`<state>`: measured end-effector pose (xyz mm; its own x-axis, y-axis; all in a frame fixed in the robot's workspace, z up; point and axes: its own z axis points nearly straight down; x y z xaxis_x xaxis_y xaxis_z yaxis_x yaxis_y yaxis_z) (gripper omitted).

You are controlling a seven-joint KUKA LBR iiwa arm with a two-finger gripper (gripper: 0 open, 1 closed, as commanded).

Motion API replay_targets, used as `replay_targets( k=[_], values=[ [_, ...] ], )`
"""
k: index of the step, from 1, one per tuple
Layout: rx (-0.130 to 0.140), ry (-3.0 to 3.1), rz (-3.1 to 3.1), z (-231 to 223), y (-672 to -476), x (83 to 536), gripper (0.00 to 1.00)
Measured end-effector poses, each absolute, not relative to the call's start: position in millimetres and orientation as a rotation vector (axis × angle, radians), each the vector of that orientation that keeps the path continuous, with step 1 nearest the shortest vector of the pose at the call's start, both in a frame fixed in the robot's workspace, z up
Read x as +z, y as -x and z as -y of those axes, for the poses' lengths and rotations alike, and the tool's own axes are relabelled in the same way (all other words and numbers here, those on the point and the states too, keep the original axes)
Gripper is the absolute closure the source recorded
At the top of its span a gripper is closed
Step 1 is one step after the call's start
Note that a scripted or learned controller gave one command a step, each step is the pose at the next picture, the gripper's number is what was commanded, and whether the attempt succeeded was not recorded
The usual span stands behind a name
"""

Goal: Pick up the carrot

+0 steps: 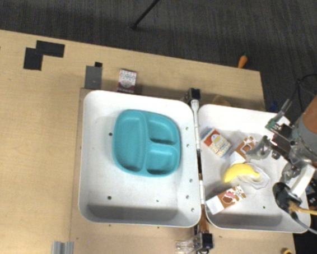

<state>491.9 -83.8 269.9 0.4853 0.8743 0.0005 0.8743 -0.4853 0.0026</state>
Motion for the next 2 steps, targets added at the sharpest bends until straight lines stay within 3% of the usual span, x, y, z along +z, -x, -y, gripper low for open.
replay_targets(
  k=[1,2],
  values=[
    [-0.003,-2.992,-0.973,20.6,-487.9,223.6,0.00],
    [-0.007,-3.056,-0.752,11.2,-486.3,182.9,0.00]
  ],
)
